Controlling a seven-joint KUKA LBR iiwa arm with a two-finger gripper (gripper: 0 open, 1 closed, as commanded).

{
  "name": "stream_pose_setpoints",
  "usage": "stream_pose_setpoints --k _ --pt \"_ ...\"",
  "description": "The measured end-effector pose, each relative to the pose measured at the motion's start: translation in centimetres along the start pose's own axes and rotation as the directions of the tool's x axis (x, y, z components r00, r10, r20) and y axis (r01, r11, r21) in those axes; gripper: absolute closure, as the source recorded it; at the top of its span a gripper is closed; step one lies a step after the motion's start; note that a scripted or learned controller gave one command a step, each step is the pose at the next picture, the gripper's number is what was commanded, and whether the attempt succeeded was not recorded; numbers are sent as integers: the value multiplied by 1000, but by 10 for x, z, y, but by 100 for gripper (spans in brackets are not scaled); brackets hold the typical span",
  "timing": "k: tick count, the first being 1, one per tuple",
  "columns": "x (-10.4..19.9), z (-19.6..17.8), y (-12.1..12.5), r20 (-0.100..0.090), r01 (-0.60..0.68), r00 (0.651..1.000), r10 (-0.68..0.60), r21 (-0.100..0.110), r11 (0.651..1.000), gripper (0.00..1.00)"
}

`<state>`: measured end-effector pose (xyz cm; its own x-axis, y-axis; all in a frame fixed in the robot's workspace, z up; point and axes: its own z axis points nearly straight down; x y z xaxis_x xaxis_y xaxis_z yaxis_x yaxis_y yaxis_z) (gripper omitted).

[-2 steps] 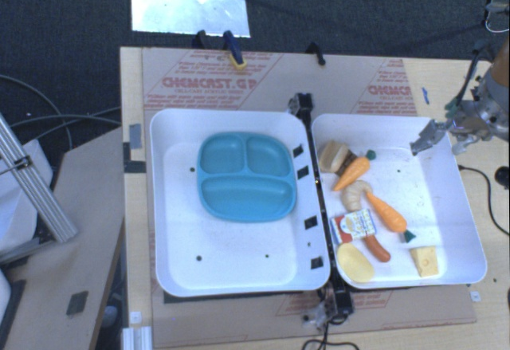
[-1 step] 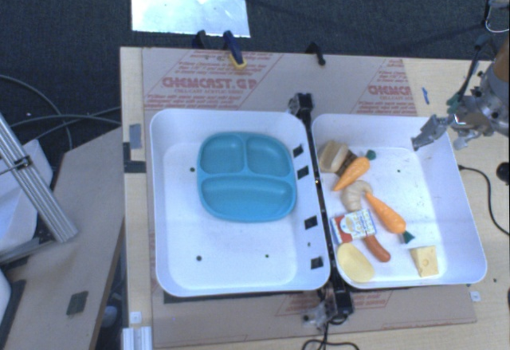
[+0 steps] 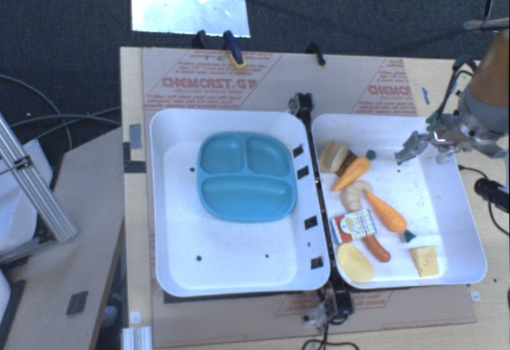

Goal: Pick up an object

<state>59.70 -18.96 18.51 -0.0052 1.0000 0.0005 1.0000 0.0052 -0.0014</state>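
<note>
1. We see the candidates for picking crowded in the right bin [image 3: 470,257]: two carrots [image 3: 351,173] [image 3: 386,213], a bread piece [image 3: 335,155], a small carton [image 3: 355,225], a sausage [image 3: 376,247], a yellow potato-like piece [image 3: 355,262] and a cheese wedge [image 3: 425,261].
2. The gripper [image 3: 410,151] hangs over the bin's upper right part, apart from the pile, holding nothing; we cannot tell how its fingers are set.
3. The left bin [image 3: 171,181] bears a blue divided plate [image 3: 245,178].
4. We judge the risk to be the clutter: several items touch, so a descent may nudge neighbours, pinch two, or slip off a rounded carrot.
</note>
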Motion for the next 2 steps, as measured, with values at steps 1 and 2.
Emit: stream_pose_setpoints --k 1,2 --pt "3 60 6 1 2 1000 -2 -1 1000 0" --pt "4 103 7 0 0 1000 0 0 1000 0"
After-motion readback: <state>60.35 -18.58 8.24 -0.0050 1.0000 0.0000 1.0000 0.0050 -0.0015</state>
